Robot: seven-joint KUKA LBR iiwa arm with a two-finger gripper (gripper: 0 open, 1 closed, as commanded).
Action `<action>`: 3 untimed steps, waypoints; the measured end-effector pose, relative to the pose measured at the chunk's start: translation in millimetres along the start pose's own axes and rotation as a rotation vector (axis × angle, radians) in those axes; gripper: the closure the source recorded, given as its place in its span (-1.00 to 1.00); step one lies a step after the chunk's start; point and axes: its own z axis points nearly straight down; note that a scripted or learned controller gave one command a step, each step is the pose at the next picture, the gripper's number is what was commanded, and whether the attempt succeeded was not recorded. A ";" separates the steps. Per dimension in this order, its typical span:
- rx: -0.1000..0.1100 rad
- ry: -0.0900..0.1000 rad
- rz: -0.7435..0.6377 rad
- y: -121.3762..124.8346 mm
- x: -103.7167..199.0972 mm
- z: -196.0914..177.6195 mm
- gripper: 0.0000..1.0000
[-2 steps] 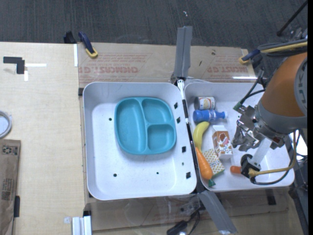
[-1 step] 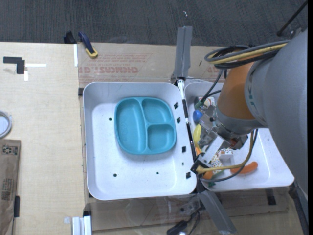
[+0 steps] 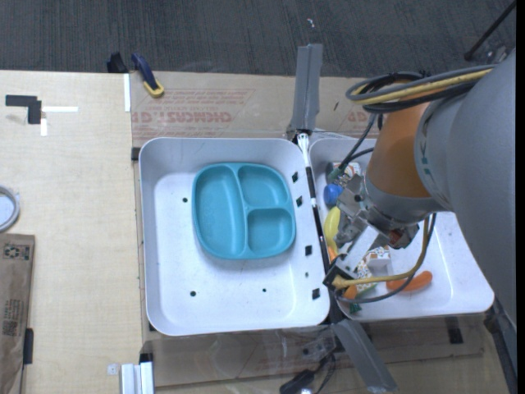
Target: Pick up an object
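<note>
A: In the camera view, where are the things that could be picked?

B: They lie in the right bin [image 3: 459, 302], crowded against its left wall. I see a yellow object [image 3: 331, 224] that looks like a toy banana, a small blue object [image 3: 331, 193] just above it, and an orange object [image 3: 414, 282] like a carrot near the bin's front. A small white block [image 3: 378, 261] with dots lies between them. The left bin [image 3: 164, 220] holds a teal divided plate [image 3: 244, 211], well apart from the arm.

A: And the gripper?

B: The gripper [image 3: 349, 257] is low in the right bin, just beside the yellow object, under the arm [image 3: 447, 162]. I cannot tell how it is set; the wrist and cables cover it.

A: How would these things handle, in your opinion?

B: I judge them to be light plastic toys, stiff and a little slippery. The yellow one is curved, so it may roll or slide out. I would take it across its thick middle, not at the ends. The orange one is narrow; the middle is also best there.

A: Any risk?

B: The things are touching or nearly so, and the bin wall is close, so a finger may hit the wall or push a neighbour.
</note>
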 end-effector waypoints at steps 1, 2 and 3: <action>-0.002 0.005 0.111 -52.6 40.4 7.6 1.00; -0.001 0.000 0.109 -51.9 39.8 -0.4 1.00; 0.000 -0.004 0.105 -51.2 39.4 -8.3 1.00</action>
